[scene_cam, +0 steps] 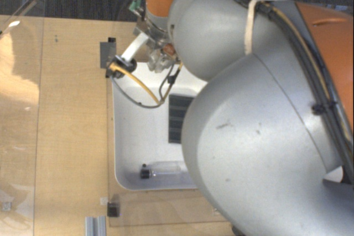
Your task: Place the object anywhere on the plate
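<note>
Big grey arm [265,119] swallows the white bin [124,135], gripper [157,58] up at eleven o'clock, its state impossible to tell. A clear tube with black cap [160,169] lies at seven o'clock in the bin.

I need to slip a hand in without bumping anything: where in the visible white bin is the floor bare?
Bare floor runs down the white bin along its left wall, between the looping yellow cable above and the small clear tube near the bottom edge. A dark ribbed piece borders it on the right. The top is crowded by the gripper and cables; the arm covers the rest.
</note>
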